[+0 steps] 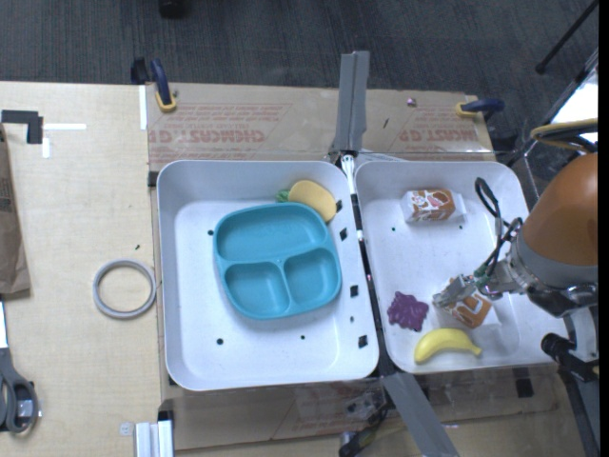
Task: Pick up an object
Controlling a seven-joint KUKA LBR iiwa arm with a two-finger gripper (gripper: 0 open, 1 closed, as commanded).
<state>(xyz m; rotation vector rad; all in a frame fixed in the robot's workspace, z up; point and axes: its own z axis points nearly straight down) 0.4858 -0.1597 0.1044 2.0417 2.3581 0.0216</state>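
- Gripper [463, 296]: low in the right bin [400, 246], over a small orange-and-white packet [473, 309]; whether it is spread or pinching cannot be told.
- Step advice: centre on the packet and keep off the banana [447, 345] just beside it and the purple grape bunch [408, 309] nearby.
- Arm [561, 227]: enters from the right, wrist angled down and leftward.

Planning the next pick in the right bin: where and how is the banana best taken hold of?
Probably the banana is best gripped across its thick middle, coming straight down from above. It lies flat on the floor of the right bin, curved, ends pointing left and right, so the tool should close front to back. The purple grapes sit close by its left end.
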